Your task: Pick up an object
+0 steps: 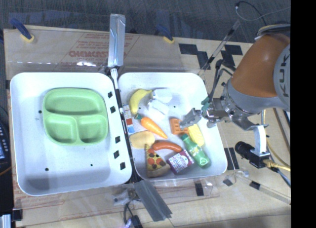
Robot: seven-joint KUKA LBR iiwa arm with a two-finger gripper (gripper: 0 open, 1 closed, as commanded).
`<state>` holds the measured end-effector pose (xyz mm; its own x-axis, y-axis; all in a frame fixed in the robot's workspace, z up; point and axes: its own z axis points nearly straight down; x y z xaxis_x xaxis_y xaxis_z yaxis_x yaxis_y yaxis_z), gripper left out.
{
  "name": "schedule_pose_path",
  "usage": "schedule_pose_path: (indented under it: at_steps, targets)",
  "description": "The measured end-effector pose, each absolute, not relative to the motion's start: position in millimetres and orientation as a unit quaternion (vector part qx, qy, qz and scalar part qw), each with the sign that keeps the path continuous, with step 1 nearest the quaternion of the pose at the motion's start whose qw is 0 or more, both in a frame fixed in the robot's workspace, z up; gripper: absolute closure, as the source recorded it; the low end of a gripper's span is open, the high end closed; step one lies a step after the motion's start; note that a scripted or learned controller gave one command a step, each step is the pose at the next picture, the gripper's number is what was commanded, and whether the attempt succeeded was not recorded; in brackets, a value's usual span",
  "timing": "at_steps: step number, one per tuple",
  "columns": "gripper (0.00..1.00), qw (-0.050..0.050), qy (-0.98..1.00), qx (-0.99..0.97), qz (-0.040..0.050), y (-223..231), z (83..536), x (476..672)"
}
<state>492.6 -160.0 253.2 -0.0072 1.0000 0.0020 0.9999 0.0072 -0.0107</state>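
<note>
1. Two white bins are set side by side on the bench: the left bin (24,138) holds a green divided tray (75,115), and the right bin (210,143) holds a heap of toy food.
2. In the right bin a banana (138,99), a carrot (154,127), a potato (141,139), a red sausage (166,146), a pizza slice (156,164), a maroon packet (179,162), a green bottle (197,152) and a yellow block (195,134) are seen.
3. The gripper (190,119) is positioned low over the right bin's right half, just beside the yellow block and an orange piece (176,125).
4. Whether the jaws are spread or pressed together cannot be told; nothing is seen between them.
</note>
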Motion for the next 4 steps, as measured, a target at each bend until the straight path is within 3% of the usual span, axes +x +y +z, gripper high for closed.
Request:
schedule_pose_path:
  at_steps: [1, 2, 3, 4]
  targets:
    - [0.00, 0.006, -0.750, -0.661, 0.0029, -209.7, 138.0, 542.9]
    - [0.00, -0.013, -0.773, -0.635, -0.0019, -215.3, 102.9, 537.9]
    - [1.00, -0.010, -0.775, -0.632, -0.0025, -212.6, 110.3, 538.9]
    - [1.00, 0.002, -0.758, -0.652, 0.0015, -132.5, 212.9, 514.7]
